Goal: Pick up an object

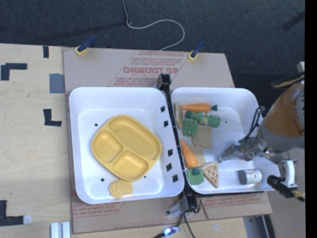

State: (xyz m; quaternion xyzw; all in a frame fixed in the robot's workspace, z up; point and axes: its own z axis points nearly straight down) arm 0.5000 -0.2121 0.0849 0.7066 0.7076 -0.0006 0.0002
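The right bin (247,97) holds several toy foods along its left side: an orange carrot (197,107), a green vegetable (206,119), a green leafy piece (190,128), a brown bread slice (202,138), a second carrot (188,154), a green broccoli piece (194,177) and a pizza slice (211,173). A small silver can (249,176) lies on its side near the bin's front right. My gripper (229,153) is low over the middle of the right bin, right of the bread slice and above the can. Nothing shows in its grasp.
The left bin (79,133) carries a yellow divided plate (126,147) and a small yellow waffle piece (121,187) at its front. The divider between the bins runs down the middle (172,138). The arm's orange band (287,118) hangs over the right bin's right rim.
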